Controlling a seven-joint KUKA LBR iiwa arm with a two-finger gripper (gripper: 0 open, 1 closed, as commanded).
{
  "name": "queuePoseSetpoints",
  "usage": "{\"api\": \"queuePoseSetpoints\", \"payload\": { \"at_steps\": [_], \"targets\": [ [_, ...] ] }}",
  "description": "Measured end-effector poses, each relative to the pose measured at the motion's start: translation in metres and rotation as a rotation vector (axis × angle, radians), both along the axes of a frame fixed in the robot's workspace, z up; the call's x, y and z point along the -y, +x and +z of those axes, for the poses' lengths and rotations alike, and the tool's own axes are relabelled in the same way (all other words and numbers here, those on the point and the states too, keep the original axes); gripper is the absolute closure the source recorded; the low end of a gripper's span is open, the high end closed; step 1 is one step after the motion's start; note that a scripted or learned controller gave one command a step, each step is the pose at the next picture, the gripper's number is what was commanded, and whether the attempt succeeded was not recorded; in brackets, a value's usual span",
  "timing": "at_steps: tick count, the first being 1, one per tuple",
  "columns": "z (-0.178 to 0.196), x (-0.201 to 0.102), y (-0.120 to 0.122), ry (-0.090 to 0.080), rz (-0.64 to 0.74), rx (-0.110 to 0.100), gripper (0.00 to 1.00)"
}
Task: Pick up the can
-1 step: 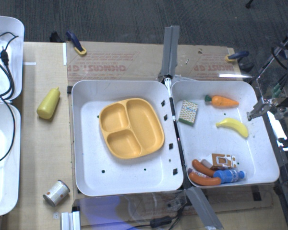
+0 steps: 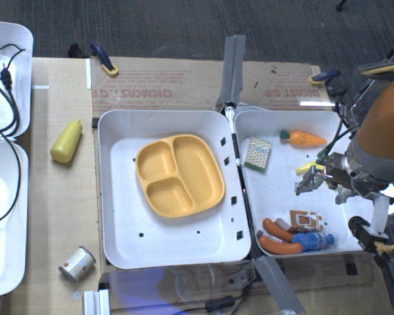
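- While the arm reaches over the right bin (image 2: 276,120), the can (image 2: 77,263) lies on its side on the counter (image 2: 65,202), outside the left bin (image 2: 111,195) and just off that bin's near-left corner.
- Left bin holds a yellow divided plate (image 2: 179,174), roughly centred.
- Mustard bottle (image 2: 66,142) lies on the counter, beyond the left bin's far-left corner, well apart from the can.
- Claw (image 2: 310,179) hovers over the middle of the right bin; whether it is spread or pressed together cannot be told, and nothing is seen in it.
- Right bin also holds a carrot (image 2: 303,138), a small box (image 2: 257,154), and a cluster including a hot dog (image 2: 280,231) and a blue bottle (image 2: 313,241).
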State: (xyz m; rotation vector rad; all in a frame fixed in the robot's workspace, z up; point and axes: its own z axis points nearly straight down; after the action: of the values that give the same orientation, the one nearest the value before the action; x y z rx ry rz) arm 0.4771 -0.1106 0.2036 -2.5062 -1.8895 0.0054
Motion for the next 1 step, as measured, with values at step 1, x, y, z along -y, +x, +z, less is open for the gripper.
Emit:
{"api": "queuePoseSetpoints", "payload": {
  "at_steps": [1],
  "targets": [
    [-0.0134,-0.0351,0.0031,-0.001,-0.162,0.0,0.0]
  ]
}}
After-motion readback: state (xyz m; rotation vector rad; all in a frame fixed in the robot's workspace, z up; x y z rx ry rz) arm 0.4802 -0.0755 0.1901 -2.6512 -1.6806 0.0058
